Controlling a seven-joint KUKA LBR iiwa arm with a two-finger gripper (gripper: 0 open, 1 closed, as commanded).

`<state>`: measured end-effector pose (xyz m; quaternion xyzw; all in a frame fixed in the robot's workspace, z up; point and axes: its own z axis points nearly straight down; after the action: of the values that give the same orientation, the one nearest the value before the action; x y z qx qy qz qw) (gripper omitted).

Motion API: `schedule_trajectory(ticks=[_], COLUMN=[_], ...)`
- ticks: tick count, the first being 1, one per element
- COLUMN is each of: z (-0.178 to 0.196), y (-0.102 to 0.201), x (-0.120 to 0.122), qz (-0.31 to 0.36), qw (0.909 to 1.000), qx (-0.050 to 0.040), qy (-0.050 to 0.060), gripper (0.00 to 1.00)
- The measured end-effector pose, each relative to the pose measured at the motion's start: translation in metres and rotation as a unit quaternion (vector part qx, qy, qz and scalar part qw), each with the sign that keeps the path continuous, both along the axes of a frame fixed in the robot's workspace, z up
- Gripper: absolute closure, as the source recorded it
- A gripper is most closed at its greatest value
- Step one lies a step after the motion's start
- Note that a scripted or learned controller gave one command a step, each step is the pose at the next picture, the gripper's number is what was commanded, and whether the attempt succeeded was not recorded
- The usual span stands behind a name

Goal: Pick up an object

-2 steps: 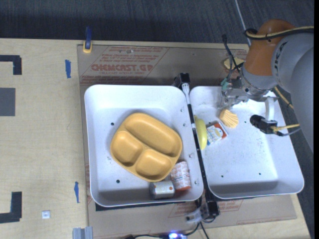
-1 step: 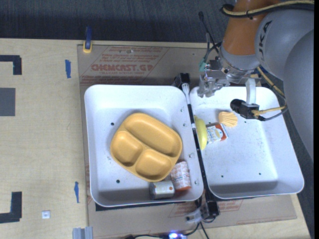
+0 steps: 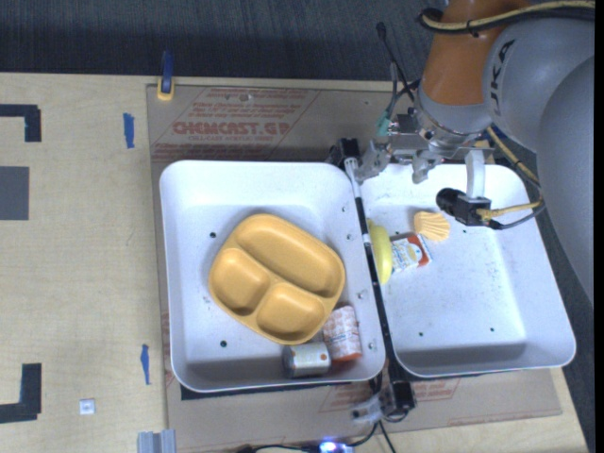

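On the table [image 3: 75, 281], left of centre, sits the left bin [image 3: 179, 215]. It carries a yellow tray [image 3: 276, 276] with three hollows, and at the tray's 5 o'clock a small can [image 3: 343, 334] lies touching a grey block [image 3: 307, 360] near the bin's lower rim.

Further right, at the seam between the bins, a banana [image 3: 380, 253] lies along the left wall of the right bin [image 3: 491, 300]. Just beside it at 3 o'clock is a packet [image 3: 411, 251], and at the packet's 1 o'clock a shell [image 3: 432, 225] rests touching or nearly touching it.

Up at 12 o'clock from the shell hangs the gripper [image 3: 415, 163], below the orange band of the arm [image 3: 472, 45], over the top edge of the right bin. Whether it is spread or closed I cannot tell from this slant; nothing shows pinched in it.

By my judgement the pick is not yet done: every object lies in a bin. The nearest candidates, shell and packet, lie near the gripper at its 6 o'clock, apart from it. A descent and a grasp remain.
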<state>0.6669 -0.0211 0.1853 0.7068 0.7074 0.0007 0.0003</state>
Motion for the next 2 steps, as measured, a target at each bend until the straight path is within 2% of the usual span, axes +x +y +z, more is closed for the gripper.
schedule_trajectory(ticks=[1,2], z=[-0.058,-0.099], y=[-0.083,-0.1], x=[-0.008,-0.136], qz=[0.0,-0.001], qw=[1.0,1.0], qx=[-0.0002,-0.0009], qy=[0.002,0.0], gripper=[0.0,0.0])
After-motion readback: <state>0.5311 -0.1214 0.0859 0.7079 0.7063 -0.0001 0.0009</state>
